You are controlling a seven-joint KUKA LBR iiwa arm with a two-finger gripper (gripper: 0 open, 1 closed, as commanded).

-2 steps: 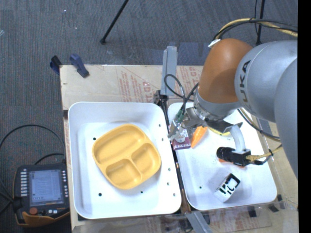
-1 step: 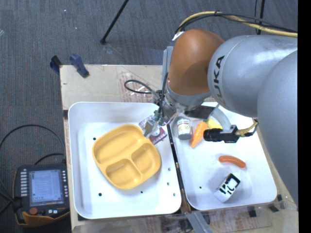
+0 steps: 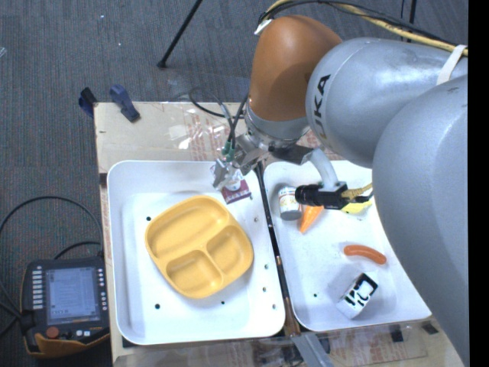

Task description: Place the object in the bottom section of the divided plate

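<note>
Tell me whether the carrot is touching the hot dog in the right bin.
Apart. The camera view shows the carrot near the can, with bare white bin floor between it and the hot dog, which lies lower right.

- A robotics lab: a large grey industrial arm with an orange band [image 3: 367, 75] over a plywood bench [image 3: 153, 125].
- Grey carpet floor [image 3: 76, 37], a handheld control pendant with a screen [image 3: 65, 297], loose black cables [image 3: 30, 212].

Black vertical lettering "KUKA", partly cut off, on the grey arm housing [image 3: 325, 102] just below the orange band. Screen of the teach pendant [image 3: 67, 297] lit but too small to read. Nothing else legible.
</note>
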